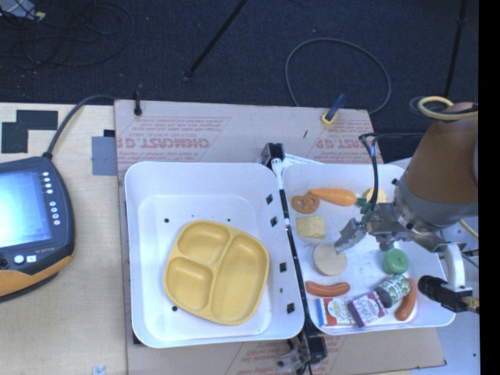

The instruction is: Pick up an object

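Note:
My gripper [349,237] hangs low over the middle of the right bin [344,175], with the grey arm and its orange band behind it to the right. Its tip is just above and to the right of a round beige disc [330,259], beside a yellow cheese block [311,226]. Around it lie a pretzel [305,203], a carrot [333,197], a sausage [328,289], a green piece [395,260], a small bottle [393,290] and a purple packet [365,310]. I see nothing held.
The left bin [156,186] holds a yellow divided plate [217,270]. A red-and-white packet [336,312] and a red sausage [406,307] lie along the right bin's front edge. A control tablet [31,217] sits at far left.

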Controlling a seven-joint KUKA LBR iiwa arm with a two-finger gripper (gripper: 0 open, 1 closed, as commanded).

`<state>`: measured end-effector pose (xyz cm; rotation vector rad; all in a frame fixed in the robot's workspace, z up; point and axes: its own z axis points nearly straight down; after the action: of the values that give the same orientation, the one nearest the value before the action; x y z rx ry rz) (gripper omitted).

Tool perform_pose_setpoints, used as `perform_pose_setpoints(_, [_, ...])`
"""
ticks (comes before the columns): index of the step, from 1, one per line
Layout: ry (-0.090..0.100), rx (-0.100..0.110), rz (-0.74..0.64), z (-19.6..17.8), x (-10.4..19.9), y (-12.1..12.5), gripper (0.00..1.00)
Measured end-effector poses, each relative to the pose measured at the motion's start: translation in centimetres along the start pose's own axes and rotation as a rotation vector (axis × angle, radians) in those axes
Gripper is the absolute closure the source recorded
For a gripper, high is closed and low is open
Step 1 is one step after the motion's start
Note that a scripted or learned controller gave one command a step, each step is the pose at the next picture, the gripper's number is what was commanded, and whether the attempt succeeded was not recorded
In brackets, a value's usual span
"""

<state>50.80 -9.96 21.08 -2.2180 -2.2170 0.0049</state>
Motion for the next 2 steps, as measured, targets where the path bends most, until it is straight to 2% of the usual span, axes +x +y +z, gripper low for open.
perform_pose_setpoints(1, [0.002,0.010,0.000,12.0,-0.5,-2.0,0.00])
perform_pose_setpoints(2, [-0.001,-0.002,0.001,12.3,0.9,-1.4,0.00])
